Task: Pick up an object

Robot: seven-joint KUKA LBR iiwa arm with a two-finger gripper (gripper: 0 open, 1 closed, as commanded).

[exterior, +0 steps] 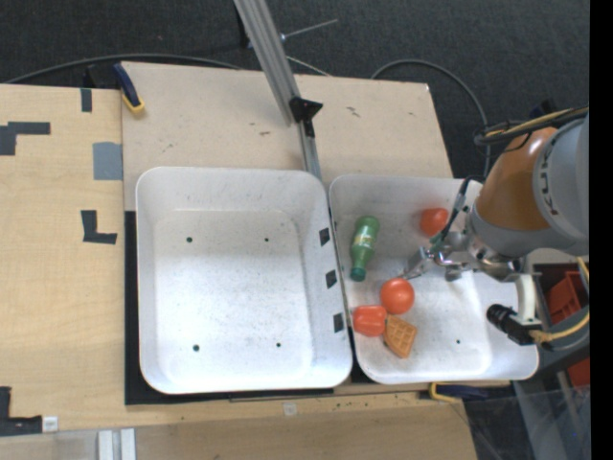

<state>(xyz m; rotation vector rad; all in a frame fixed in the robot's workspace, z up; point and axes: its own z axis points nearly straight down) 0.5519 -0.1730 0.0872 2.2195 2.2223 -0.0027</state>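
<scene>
The right bin (450, 353) holds a green bottle (363, 246) lying near its left wall, a red ball (433, 221) at the upper right, an orange-red tomato (397, 296) in the middle, a red pepper-like piece (369, 320) and a tan waffle piece (400, 336) near the front. My gripper (428, 260) reaches in from the right, low over the bin floor between the red ball and the tomato. Nothing is visibly held.
The left bin (230, 276) stands beside the right one. A metal pole (273, 51) slants across the wooden bench behind the bins. A blue and yellow clamp (128, 87) sits at the bench's back left.
</scene>
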